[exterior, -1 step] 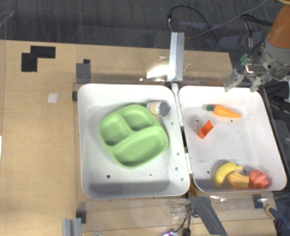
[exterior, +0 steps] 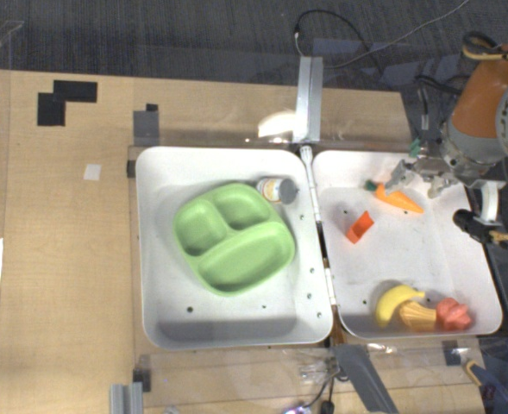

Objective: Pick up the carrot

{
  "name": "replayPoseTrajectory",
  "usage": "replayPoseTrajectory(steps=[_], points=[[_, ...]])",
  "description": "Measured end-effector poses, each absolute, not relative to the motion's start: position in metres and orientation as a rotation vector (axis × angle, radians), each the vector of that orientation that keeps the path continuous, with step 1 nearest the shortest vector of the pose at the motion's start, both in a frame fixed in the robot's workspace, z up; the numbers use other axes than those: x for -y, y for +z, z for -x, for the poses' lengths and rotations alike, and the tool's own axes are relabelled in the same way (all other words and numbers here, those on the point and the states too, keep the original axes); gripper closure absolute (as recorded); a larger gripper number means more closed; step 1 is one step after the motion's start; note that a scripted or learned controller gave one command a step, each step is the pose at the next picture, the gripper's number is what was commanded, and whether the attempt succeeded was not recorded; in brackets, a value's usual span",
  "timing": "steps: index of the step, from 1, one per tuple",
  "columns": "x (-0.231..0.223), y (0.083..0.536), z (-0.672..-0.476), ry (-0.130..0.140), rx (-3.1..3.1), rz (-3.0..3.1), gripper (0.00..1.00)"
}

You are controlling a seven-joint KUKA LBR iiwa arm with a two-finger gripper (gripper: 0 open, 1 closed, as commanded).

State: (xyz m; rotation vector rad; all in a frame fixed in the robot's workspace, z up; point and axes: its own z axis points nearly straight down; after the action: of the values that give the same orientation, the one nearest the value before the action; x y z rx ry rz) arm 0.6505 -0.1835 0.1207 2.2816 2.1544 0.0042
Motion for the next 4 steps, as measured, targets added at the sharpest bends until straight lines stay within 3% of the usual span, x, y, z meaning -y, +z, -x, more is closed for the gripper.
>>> replayPoseTrajectory(steps=[1,2,3,4], points=[[0.183,0.088,-0.643,0.006,-2.065,-2.362,0.0],[0.191,0.086,-0.665,-0.023,-2.096,-2.375,0.0],[0.195,0.129,-0.67,0.003,-2.154,-2.281,0.0],[0.174,0.088,-0.647,0.006,-2.114,-2.316,0.0]])
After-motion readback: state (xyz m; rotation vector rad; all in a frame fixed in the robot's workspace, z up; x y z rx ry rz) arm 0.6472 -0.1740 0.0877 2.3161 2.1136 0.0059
